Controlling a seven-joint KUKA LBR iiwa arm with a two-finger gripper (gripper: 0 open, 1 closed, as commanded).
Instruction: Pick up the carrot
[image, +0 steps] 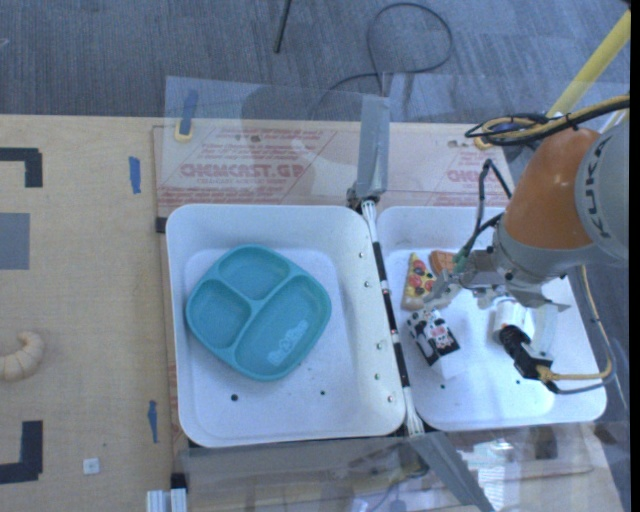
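Carrot (441, 263): most likely the small orange-red piece in the right bin (585, 400), near that bin's far left part; only a short stretch of it shows, so this is a judgement rather than a certainty.
Carrot's long axis: cannot tell, since too little of it is clear of the gripper.
Nearest neighbour: pizza slice toy (416, 281), just beside the carrot on the side toward the divider, with its point aimed at the far rim.
Next neighbour: black-and-white toy (435, 338), nearer the camera than the carrot and lying apart from it.
Gripper (462, 279): low over the right bin, at the near-right edge of the carrot, either touching it or just short of it.
Gripper state: cannot tell whether it is wide or narrow; nothing is seen held in it.
Direction for the coming move: the carrot lies a little up and to the left of the gripper in the camera view, so a small shift that way looks needed.
Risk: the pizza slice toy sits close enough to be caught instead.
Left bin (200, 400): holds a teal divided plate (258, 311), well apart from the carrot.
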